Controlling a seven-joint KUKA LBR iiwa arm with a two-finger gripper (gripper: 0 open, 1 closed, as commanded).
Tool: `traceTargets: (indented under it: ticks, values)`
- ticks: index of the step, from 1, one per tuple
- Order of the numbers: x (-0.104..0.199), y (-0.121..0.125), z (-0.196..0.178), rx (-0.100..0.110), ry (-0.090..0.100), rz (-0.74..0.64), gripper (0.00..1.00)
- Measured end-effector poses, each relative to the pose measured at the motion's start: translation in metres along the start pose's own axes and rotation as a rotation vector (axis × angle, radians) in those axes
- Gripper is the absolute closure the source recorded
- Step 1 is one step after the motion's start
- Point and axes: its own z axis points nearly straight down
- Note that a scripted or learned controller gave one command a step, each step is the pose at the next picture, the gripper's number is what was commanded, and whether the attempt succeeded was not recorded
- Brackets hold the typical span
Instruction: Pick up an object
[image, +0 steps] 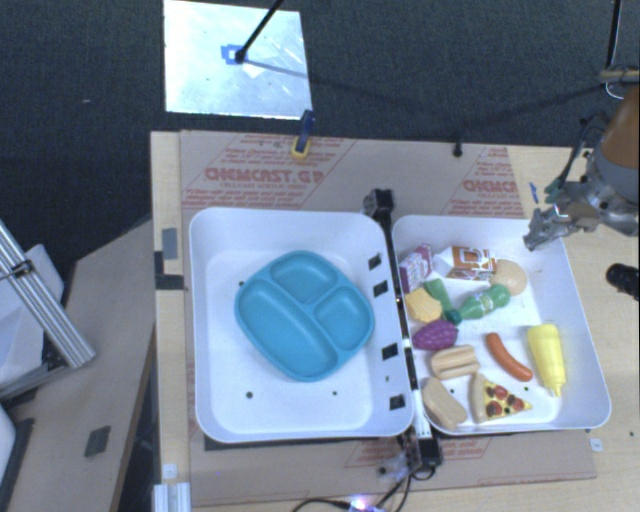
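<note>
Several toy foods lie in the right bin (585, 345): a pink-and-white carton (415, 267), an orange-and-white box (470, 262), a green vegetable (485, 300), a purple eggplant (435, 335), a red sausage (509, 356), a yellow bottle (547, 357), a pizza slice (498, 399) and a bread piece (443, 402). My gripper (543, 230) hangs over the bin's far right corner, apart from the food, with nothing visibly held. The beige round piece (511, 276) lies closest to it.
A blue divided plate (303, 315) sits in the left bin (215, 260). A black hinged divider (395, 310) runs between the bins. A shiny metal sheet (235, 58) lies beyond the bench. A metal frame (35, 300) stands at left.
</note>
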Motion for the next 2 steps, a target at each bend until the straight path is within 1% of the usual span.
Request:
traceTargets:
  ticks: [1,2]
  values:
    - [0.047,-0.01,-0.009,0.003,0.003,-0.004,1.0]
    - [0.1,-0.031,-0.005,0.006,0.003,-0.003,1.0]
